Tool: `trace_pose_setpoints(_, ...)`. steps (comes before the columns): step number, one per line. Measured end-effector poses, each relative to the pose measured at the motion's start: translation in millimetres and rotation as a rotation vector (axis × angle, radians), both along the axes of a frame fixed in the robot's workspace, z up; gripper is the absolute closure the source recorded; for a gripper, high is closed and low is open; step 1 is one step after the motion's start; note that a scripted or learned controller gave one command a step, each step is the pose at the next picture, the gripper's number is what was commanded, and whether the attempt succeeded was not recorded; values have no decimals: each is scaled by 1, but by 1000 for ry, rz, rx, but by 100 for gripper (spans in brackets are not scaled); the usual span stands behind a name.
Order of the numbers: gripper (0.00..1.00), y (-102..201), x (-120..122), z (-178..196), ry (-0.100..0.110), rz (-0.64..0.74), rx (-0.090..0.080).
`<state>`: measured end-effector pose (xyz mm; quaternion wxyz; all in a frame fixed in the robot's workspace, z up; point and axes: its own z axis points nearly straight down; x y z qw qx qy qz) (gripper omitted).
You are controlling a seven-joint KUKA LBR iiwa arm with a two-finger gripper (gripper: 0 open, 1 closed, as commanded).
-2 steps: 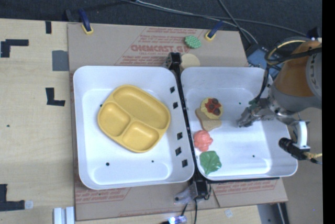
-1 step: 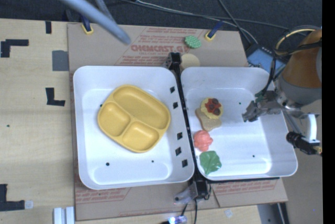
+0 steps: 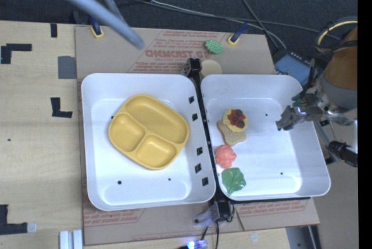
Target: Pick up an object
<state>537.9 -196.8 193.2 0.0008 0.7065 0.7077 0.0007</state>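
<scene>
One arm [image 3: 340,76] from right, hand [image 3: 286,120] over right bin [image 3: 279,91]; grip state unclear

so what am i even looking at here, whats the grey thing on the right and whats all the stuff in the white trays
One camera, fixed above a bench, looks down at a slant. The grey thing coming in from the right is a robot arm with an orange band, run by a program. At its end is a gripper, the part meant to grab things. It hangs over the right bin near its right wall, and nothing shows between its fingers.

The two white trays are shallow bins side by side. The left bin holds a yellow divided plate. Along the right bin's left side lie three small toy foods: a tan piece with a red and yellow top, a pink piece below it, and a green leaf nearest the front.

The job is to pick up an object; none is picked up yet.
</scene>
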Motion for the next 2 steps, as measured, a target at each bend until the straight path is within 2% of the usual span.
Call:
trace_pose_setpoints(1, 100, 1, 1, 24, 1, 0, 0)
trace_pose_setpoints(2, 100, 58, 4, 16, 4, 4, 1)
